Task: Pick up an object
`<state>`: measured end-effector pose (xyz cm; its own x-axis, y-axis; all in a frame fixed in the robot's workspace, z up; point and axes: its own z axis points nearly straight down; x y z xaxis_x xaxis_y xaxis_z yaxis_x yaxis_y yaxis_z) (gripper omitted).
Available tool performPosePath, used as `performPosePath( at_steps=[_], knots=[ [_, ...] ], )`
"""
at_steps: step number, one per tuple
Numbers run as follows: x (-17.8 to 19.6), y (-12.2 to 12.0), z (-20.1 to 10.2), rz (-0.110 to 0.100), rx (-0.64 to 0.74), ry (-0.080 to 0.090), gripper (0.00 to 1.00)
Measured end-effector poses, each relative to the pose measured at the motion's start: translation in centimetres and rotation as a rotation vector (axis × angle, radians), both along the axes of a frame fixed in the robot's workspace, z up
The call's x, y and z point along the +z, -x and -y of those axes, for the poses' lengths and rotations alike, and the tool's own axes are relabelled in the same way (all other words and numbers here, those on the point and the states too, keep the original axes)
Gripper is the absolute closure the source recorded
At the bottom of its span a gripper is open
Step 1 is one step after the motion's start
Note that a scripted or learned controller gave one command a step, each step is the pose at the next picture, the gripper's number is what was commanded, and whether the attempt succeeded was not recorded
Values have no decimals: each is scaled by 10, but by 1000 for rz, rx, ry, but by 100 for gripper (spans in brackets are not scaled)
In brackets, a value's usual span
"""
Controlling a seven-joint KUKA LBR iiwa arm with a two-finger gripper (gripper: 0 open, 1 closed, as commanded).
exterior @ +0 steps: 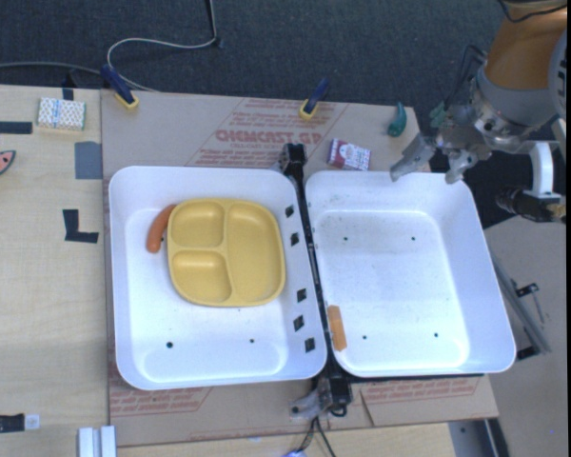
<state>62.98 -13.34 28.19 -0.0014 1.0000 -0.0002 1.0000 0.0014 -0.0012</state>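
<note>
From above, nothing has been picked up yet. The pincer (430, 160) hangs over the far right corner of the right bin (476, 246), its two fingers spread apart with nothing between them. So the whole job is left: choose a thing, come down on it, close, lift.

There are three things it could take. The closest is a small orange stick (336, 327), lying in the right bin against its left wall, at the near end. That puts it well apart from the pincer: diagonally across the bin, toward the near left. The floor of that bin between them is bare but for a few dark specks.

The other two are in the left bin (133, 284). A yellow plate (226, 252) with three compartments lies flat in the far half, and an orange sausage (156, 228) rests just beside its left rim, touching or nearly so; I cannot tell which. Both are farther from the pincer than the stick, across the divide between the bins.

My guess is the stick is the likeliest target, though it sits tight to the wall, which could crowd one finger as the pincer closes. The plate is broad and flat, and looks hard to grip except by its rim.

Outside the bins, on the bench, a small red packet (347, 154) lies just beyond the far edge of the right bin, near the pincer.
</note>
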Motion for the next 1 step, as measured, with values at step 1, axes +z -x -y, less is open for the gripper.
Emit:
performPosePath(
  at_steps=[1],
  knots=[
    [-106, 4, -35, -2, 0, -1, 0]
  ],
)
